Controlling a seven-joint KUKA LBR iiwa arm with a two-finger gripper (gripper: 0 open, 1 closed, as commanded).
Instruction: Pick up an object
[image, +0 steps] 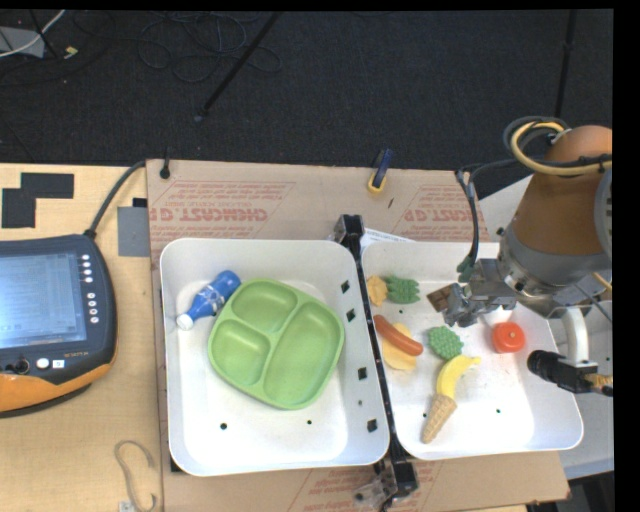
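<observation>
Grey claw (462, 303) of my arm hangs low in the right bin (560, 432) above the green broccoli (445, 341), apparently lining up a pick among the loose toy food, though I cannot tell how it is set.

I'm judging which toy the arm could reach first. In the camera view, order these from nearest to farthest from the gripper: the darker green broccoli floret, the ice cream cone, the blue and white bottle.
1. The darker green broccoli floret, in the right bin, just below the gripper.
2. The ice cream cone, near that bin's front edge.
3. The blue and white bottle, far off in the left bin, beside the green divided plate.
</observation>
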